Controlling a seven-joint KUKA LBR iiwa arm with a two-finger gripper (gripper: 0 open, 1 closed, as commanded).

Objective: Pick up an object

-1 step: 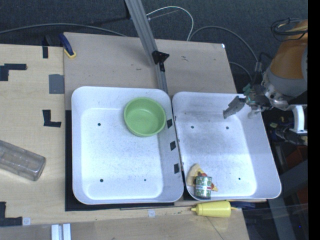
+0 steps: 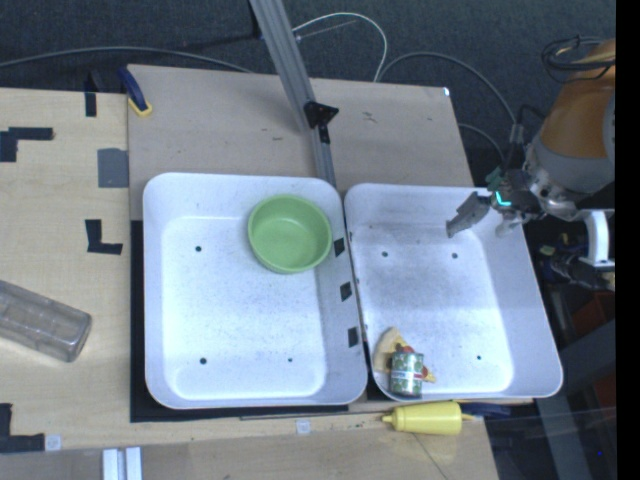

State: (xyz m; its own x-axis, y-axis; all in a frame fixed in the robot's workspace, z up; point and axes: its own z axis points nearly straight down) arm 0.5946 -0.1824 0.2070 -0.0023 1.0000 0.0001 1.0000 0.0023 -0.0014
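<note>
While fingers (image 2: 470, 215) hover far edge, can (image 2: 406, 372) lies well apart.

A robotics lab: taped bench (image 2: 60, 198), white bins (image 2: 170, 268), loose cables (image 2: 400, 63).

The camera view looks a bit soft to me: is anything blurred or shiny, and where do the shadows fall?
In the camera view the whole picture is slightly soft and grainy; the gripper looks smeared; the green bowl casts only a faint shadow in the left bin; the small can in the right bin is too blurred to read.
</note>
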